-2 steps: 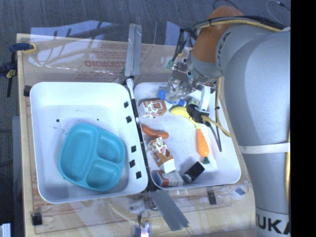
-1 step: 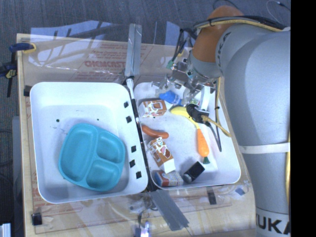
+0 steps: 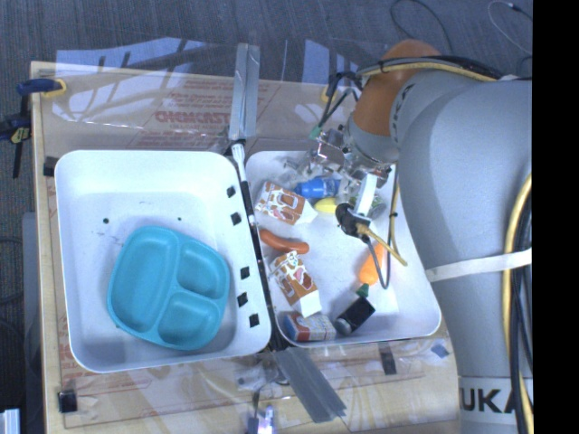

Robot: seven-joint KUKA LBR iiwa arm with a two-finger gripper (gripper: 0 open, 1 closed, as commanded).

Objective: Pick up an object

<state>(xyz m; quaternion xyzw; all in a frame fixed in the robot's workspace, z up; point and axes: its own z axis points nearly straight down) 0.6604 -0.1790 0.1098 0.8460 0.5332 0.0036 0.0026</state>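
The camera view shows the big grey robot arm (image 3: 461,197) with its orange band, which reaches from the right side over the right shallow white plastic bin (image 3: 412,301). The left shallow white plastic bin (image 3: 90,188) holds a light blue plastic tray with three compartments (image 3: 168,286), lying flat near its front. The gripper (image 3: 339,156) is low at the back of the right bin, among cables; whether it is released or clenched, one cannot tell. Just beside it lies a small blue object (image 3: 317,188), touching a small yellow piece (image 3: 325,206). Near the left wall lie two printed brown and white cartons (image 3: 280,204), with an orange sausage-shaped toy (image 3: 284,241) between them. A black cylindrical object (image 3: 355,315) lies at the front.
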